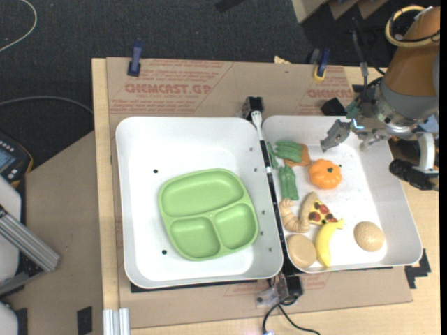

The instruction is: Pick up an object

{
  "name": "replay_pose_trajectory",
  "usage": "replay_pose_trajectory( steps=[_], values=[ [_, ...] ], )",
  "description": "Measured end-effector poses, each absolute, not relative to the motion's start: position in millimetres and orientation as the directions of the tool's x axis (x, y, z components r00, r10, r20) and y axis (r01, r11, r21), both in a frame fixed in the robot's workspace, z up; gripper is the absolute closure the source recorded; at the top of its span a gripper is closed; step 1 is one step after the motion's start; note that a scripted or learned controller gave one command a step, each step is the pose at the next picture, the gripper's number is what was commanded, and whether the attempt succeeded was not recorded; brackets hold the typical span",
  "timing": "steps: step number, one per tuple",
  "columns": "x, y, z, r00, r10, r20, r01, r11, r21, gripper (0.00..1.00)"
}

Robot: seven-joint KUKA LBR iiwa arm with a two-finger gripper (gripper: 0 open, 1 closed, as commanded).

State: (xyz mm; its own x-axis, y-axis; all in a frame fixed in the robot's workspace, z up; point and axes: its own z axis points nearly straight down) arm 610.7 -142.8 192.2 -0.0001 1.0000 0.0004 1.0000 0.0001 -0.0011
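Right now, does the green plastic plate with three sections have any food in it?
Empty. The green plastic three-section plate in the left white bin shows only bare green in every section; the toy foods lie in the right white bin.

A grey arm is seen, banded in orange above the wrist. It is ended by a dark grey gripper.

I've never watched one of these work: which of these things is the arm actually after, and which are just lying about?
For the job:
gripper
pumpkin
banana
pizza slice
carrot
potato
right bin

Just lying about:
green plate
left bin
blue clamps
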Motion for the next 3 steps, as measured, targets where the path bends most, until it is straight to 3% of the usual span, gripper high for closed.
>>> replay_pose_trajectory(
  steps=[1,2,3],
  values=[
    [587.7,-116,79,0.000,1.000,0.002,1.000,0.000,-0.008,0.00],
    [590.4,-117,95,0.002,1.000,0.000,1.000,-0.002,0.002,1.00],
    [622.0,-50,192,-0.008,1.000,0.001,1.000,0.008,0.013,1.00]
  ],
)
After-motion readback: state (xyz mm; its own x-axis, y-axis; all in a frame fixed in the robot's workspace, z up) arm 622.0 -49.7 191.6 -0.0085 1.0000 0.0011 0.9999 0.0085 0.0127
